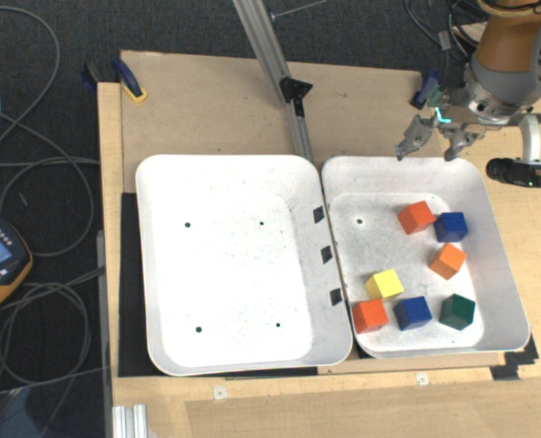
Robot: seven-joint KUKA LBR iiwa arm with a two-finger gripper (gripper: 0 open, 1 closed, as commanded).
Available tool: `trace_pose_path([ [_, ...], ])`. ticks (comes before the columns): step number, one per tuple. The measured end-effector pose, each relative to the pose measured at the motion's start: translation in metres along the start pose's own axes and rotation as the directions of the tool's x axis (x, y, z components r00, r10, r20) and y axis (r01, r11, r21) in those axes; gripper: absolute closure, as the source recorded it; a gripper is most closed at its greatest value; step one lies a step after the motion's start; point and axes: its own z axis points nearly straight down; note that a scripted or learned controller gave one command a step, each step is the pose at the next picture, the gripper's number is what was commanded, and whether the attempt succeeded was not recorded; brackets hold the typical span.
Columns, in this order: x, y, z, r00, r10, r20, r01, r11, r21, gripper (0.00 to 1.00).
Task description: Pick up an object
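The grey-and-orange arm's two-finger gripper [431, 144] is hanging above the far rim of the right-hand shallow white plastic bin [500, 272], fingers spread apart with nothing between them. Judged step: approach, before any descent; no object is being grasped. Seven small cubes are sitting in that bin: an orange-red cube [416, 217] and a blue cube [451, 226] nearest the gripper, an orange cube [448, 260] below them, then a yellow cube [385, 285], a red cube [370, 315], a second blue cube [412, 312] and a dark green cube [456, 311] along the near side. Cubes have no long axis; each is lying flat, slightly rotated to the bin walls. Next move likely calls for travelling inward over one cube, aligning fingers to its faces, avoiding the touching neighbour, then lowering.
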Motion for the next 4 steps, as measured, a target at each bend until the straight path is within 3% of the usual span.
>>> trace_pose_path([
  [1,0.0,0.001,-0.003,1.0,-0.001,0.002,0.001,1.0,-0.004,0.0],
  [3,-0.012,-0.002,0.117,1.0,0.001,0.0,-0.001,1.0,0.002,0.0],
  [4,-0.011,-0.001,0.121,1.0,0.0,0.002,0.0,1.0,-0.003,0.0],
])
